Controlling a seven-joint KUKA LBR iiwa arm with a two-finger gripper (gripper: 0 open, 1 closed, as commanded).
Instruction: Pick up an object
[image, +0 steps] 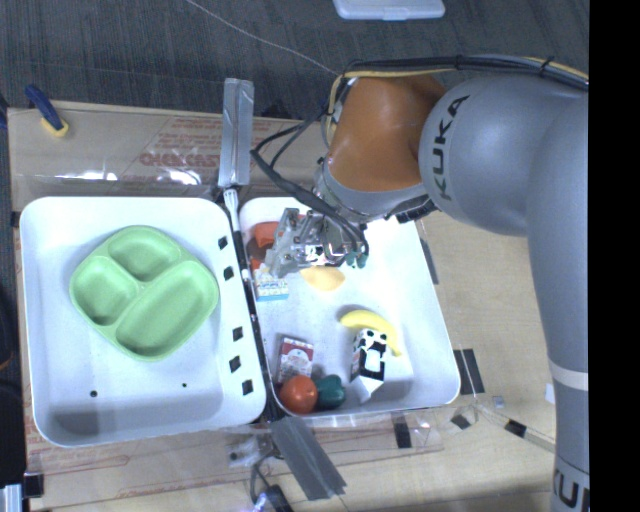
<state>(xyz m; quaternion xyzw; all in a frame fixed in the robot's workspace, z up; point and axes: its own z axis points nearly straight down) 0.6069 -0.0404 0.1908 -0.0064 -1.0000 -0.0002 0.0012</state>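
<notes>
My gripper (290, 252) hangs low over the upper left part of the right bin (432, 300), under the grey arm with its orange band. Just below it lies a small blue and white packet (271, 290). A red-orange object (263, 234) peeks out on the gripper's left, partly hidden by it. A pale yellow lemon-like piece (323, 277) rests just right of the gripper. Further down the bin are a yellow banana (372, 326), a black and white carton (370, 364), a small red and white packet (296, 354), a red ball (298, 393) and a dark green object (330, 391).
The left bin (50, 400) holds a green divided plate (145, 290). A taped divider (236, 150) and black clips run between the two bins. A blue and yellow tool (46, 110) lies on the bench at the far upper left.
</notes>
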